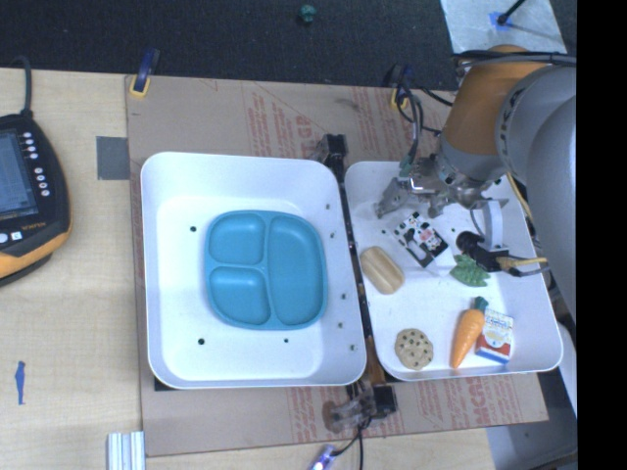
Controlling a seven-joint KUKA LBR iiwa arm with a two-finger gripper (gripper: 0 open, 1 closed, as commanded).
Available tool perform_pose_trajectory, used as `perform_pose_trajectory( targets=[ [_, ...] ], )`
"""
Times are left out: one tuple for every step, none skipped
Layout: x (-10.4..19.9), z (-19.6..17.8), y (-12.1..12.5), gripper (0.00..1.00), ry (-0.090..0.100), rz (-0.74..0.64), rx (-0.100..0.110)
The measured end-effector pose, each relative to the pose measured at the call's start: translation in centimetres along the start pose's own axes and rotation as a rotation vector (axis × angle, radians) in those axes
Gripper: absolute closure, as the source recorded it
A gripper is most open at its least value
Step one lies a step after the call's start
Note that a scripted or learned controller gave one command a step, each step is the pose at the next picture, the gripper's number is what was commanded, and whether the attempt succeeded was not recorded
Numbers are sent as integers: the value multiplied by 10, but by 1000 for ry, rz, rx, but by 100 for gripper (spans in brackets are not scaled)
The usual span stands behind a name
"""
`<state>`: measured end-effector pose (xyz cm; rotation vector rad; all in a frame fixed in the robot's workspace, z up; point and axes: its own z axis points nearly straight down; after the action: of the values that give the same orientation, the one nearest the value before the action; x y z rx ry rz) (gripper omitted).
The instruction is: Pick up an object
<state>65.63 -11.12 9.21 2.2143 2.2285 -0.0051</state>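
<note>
My gripper [413,204] hangs over the back of the right bin [549,360], fingers open with nothing between them. Just below it lies a small black-and-white object [421,239], apart from the fingertips. In the same bin lie a tan bread roll [382,269], a chocolate-chip cookie [413,348], an orange carrot [467,333], a small milk carton [497,338] and a green leafy piece [471,270]. The grey arm with its orange band [490,101] reaches in from the right.
The left bin [167,341] holds a blue divided plate [265,268]. A teach pendant [24,189] lies on the bench at far left. A metal divider runs between the bins. Cables hang near the wrist.
</note>
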Motion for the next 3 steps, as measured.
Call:
perform_pose_trajectory(
  targets=[
    [0,0,0,0,0,0,0],
    [-11,1,-24,0,0,1,3],
    [-11,-10,-23,100,0,0,4]
  ],
)
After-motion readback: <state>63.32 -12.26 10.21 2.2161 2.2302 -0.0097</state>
